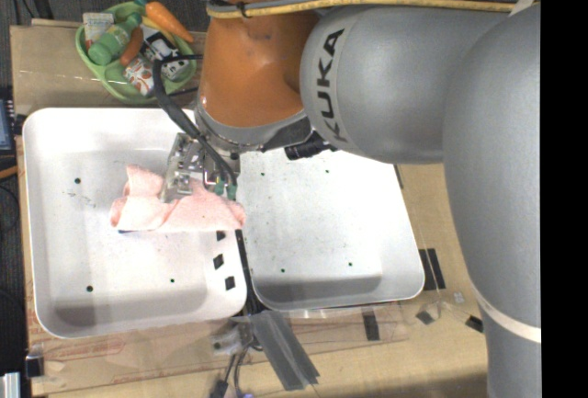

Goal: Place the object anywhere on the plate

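A pink, flattish thing (156, 208) with a folded or uneven outline lies in the left bin (64, 295), near its right wall; it may be the plate. My gripper (197, 174) hangs right over its upper right part, under the orange wrist band (248, 65). A small green piece (227, 192) shows at the gripper's lower right edge, just above the pink surface. I cannot tell whether it is held or lying there. The arm hides the bin area behind the gripper.
The right bin (322, 240) lies beside the left one, half covered by the arm. A green bowl (101, 74) holding a carrot, a bottle and other small items stands on the bench beyond the left bin. Black tape marks sit at the wall between the bins.
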Motion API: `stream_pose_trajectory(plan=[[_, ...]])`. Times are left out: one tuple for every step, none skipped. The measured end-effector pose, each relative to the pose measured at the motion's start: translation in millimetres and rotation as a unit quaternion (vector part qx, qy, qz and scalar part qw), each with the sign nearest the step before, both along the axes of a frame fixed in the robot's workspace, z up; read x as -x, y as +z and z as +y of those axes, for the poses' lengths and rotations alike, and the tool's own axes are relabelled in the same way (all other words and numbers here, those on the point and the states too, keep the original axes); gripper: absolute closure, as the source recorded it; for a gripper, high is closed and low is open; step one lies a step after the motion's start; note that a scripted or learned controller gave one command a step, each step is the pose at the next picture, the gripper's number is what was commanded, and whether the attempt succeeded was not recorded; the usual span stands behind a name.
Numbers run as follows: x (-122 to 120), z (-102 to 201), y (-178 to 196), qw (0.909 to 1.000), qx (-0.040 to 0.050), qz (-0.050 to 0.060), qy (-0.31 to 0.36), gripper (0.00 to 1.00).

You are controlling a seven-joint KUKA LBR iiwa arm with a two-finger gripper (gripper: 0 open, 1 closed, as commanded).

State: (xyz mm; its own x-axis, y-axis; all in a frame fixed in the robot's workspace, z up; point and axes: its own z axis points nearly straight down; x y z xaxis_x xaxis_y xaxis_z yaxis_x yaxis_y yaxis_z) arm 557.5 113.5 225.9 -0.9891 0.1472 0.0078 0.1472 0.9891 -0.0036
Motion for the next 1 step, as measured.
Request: stream_pose_trajectory(plan=[[16.0, 48.2, -0.5, 0.9972, -0.0001, 0.001, 0.075, 1.00]])
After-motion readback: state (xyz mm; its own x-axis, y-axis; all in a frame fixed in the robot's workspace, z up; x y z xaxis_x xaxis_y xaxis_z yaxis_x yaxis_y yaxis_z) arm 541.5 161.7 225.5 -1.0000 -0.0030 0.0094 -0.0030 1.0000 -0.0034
